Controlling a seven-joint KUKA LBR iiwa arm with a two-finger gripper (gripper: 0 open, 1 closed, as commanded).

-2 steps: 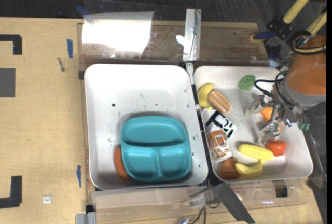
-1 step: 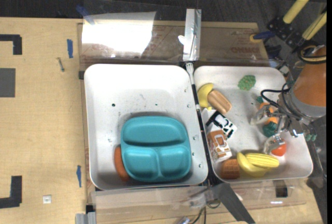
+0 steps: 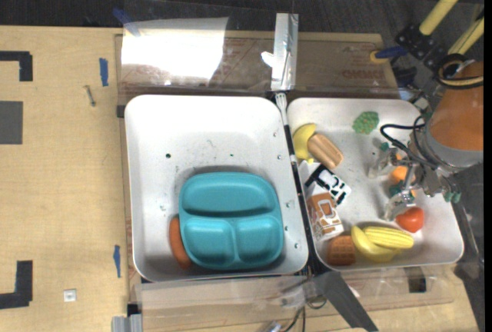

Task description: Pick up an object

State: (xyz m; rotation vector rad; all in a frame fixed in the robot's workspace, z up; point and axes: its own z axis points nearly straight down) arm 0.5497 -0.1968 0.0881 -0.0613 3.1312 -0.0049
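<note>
Two shallow white bins are being viewed from above, side by side. The left bin (image 3: 146,169) is being occupied by two things: one teal divided tray (image 3: 229,219), lying flat with three compartments, and one orange piece (image 3: 177,240) that is being partly covered by the tray's left edge.

The right bin (image 3: 442,250) is being occupied by nine small things. One small orange object (image 3: 398,174) is being met by the gripper (image 3: 400,186) in the bin's right half, just above one red round piece (image 3: 411,220). This orange object is being largely hidden by the gripper, so neither its long axis nor its heading can be told. Whether the gripper is spread, pressed together or pinching the object cannot be told either.

One yellow elongated toy (image 3: 380,238) is being shown near the front wall, its long axis running roughly left to right and dipping slightly toward the right. One tan roll (image 3: 324,150) is being shown near the dividing wall, its long axis slanting from upper left to lower right, touching one yellow piece (image 3: 304,136). One green piece (image 3: 366,122) is being shown near the far wall. One black-and-white piece (image 3: 332,184), one brown-and-white carton (image 3: 324,215) and one orange-brown piece (image 3: 341,250) are being shown in a column down the bin's left side.

The arm (image 3: 461,131) is being brought in over the right wall.
</note>
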